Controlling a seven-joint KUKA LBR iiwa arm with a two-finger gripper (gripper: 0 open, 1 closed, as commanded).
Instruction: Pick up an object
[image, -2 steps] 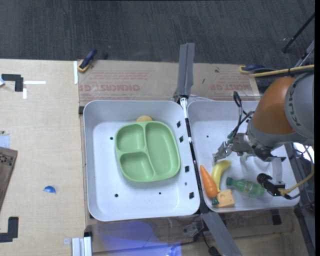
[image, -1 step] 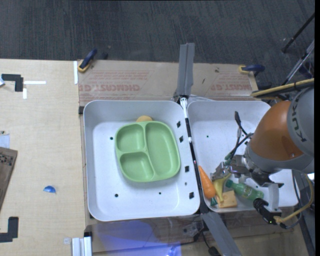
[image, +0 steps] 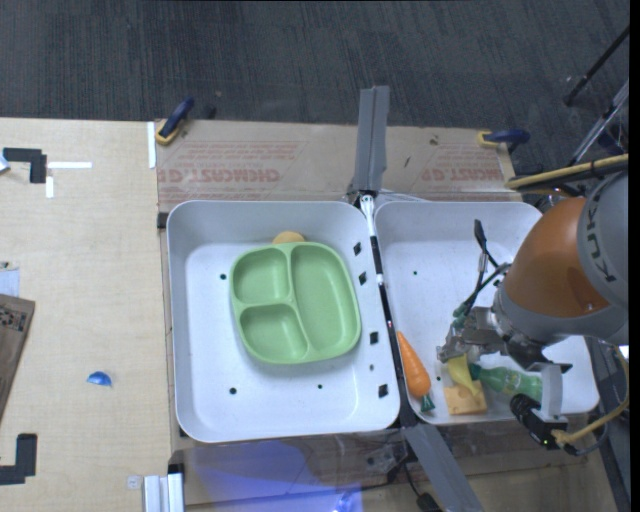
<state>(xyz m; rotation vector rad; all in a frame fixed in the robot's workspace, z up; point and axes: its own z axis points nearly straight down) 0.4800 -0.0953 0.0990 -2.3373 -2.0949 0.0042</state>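
My gripper (image: 458, 350) is low in the right bin (image: 430, 240), near its front edge. It hangs right over a yellow piece (image: 459, 373) that lies against a tan block (image: 466, 399). A green object (image: 510, 381) lies just to the right of them, partly under the arm. An orange carrot (image: 412, 366) with a green top rests along the bin's left wall, a little left of the gripper. The arm's orange band (image: 545, 270) covers the bin's right side. I see nothing lifted off the bin floor.
The left bin (image: 200, 330) holds a green divided plate (image: 297, 301), with a small yellow-orange thing (image: 289, 238) peeking out behind it. A grey divider (image: 372, 150) runs between the bins at the back. Brown cardboard lies behind both bins.
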